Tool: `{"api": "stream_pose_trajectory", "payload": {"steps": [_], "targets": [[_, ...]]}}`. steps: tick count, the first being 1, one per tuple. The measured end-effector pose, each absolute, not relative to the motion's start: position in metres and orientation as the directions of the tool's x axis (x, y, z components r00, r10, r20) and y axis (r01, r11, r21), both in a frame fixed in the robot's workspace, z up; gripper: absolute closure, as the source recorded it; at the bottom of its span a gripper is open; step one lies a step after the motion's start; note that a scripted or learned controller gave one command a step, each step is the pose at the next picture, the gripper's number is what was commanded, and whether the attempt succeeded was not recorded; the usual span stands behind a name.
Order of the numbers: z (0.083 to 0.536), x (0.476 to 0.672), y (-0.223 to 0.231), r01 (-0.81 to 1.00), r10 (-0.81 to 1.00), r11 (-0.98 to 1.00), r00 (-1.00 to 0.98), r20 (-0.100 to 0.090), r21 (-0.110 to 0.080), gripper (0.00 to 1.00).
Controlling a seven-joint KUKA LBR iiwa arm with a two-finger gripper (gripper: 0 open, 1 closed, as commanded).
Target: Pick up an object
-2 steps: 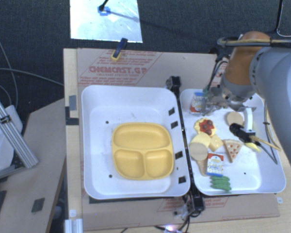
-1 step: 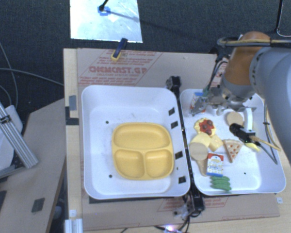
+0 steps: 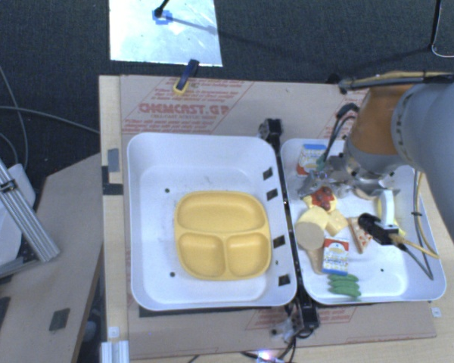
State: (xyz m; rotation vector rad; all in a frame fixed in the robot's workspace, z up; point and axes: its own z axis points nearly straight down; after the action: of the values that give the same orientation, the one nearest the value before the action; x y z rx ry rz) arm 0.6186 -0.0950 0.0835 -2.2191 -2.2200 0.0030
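My gripper (image 3: 320, 184) reaches down into the upper left part of the right bin (image 3: 416, 278), right above a small red item (image 3: 324, 199). Just below lie a yellow cheese-like block (image 3: 336, 222) and a tan cone-shaped piece (image 3: 312, 234). A pizza-slice toy (image 3: 359, 237), a small printed carton (image 3: 335, 256) and a green pea pod (image 3: 344, 285) lie further toward the front. Another small carton (image 3: 311, 156) sits at the bin's back left, beside the gripper. The arm's wrist hides the back middle of the bin.
The left bin (image 3: 147, 203) holds a yellow divided plate (image 3: 222, 234) near its middle. A black divider (image 3: 284, 203) with clips runs between the two bins. The right bin's front right corner is bare white floor.
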Motion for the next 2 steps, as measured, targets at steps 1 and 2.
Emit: {"api": "stream_pose_trajectory", "payload": {"steps": [1, 2], "targets": [[0.100, 0.624, -0.096, 1.000, 1.000, 0.002, -0.002, -0.002, 0.013, 1.00], [0.222, 0.576, -0.040, 1.000, 1.000, 0.010, -0.010, 0.002, 0.011, 1.00]]}}
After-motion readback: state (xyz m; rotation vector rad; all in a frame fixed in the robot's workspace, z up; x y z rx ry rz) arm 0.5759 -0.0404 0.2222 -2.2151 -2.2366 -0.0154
